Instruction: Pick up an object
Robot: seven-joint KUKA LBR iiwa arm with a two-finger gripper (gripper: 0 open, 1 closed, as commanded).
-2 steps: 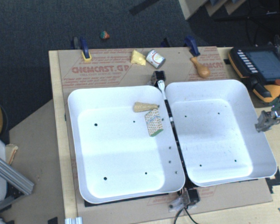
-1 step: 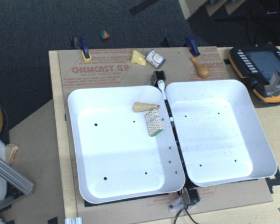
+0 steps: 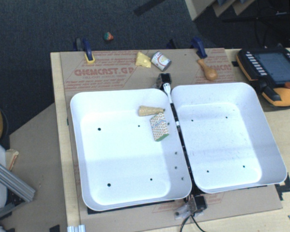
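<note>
Simply, packet (image 3: pixel 158 126) in left bin (image 3: pixel 118 163)

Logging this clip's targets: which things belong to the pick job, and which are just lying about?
Job: tan cone, patterned packet, both in the left bin.
Lying about: yellow wedge, small can, brown knobbed piece, all out on the bench.

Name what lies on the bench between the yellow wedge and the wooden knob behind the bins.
A small white canister, close beside the yellow wedge; from there to the wooden knob the board is bare, as the camera view shows.
</note>
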